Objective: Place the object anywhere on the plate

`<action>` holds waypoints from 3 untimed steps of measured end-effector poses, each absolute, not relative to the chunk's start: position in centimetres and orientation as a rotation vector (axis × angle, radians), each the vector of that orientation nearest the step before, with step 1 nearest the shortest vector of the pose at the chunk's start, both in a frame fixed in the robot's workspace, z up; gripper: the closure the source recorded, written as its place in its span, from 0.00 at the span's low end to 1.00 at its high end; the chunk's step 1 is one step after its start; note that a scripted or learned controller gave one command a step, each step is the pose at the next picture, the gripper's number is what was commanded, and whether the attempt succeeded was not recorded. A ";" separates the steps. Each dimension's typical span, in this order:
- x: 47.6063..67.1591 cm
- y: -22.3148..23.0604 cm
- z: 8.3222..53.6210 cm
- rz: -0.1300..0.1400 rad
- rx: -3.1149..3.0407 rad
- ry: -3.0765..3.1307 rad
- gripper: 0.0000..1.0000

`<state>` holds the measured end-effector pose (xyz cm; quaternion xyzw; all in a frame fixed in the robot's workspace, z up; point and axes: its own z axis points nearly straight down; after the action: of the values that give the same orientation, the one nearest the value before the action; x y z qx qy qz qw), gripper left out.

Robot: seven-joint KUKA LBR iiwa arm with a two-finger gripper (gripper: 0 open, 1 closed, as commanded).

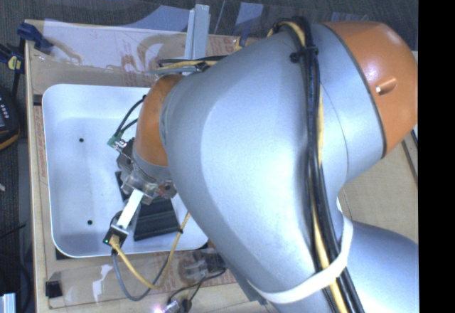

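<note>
My grey arm [284,162], with its orange band [377,84], covers most of the view and hides the right side of the bench. Its wrist reaches down into the left white bin [71,162]. The gripper [131,180] sits low over the bin floor, near the middle of the bin's front half. The wrist and its fittings hide the gripper's tips and whatever lies under them.
Two small dark dots [80,139] mark the left bin's floor; the other is [90,222]. The wooden bench frame [35,70] borders the bin on the left and back. A clear plastic sheet [106,13] stands behind it. Loose cables [142,283] run along the front edge.
</note>
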<state>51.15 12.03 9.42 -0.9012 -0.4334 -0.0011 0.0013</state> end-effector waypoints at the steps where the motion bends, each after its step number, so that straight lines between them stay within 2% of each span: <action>1: 47.6 7.6 19.1 0.004 -2.573 -1.799 1.00; 2: 48.8 15.6 9.1 0.010 -2.976 -0.996 1.00; 3: 49.6 12.9 18.7 0.001 -3.099 -0.511 1.00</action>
<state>49.58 12.85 18.74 -0.9867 -0.1627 0.0002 0.0003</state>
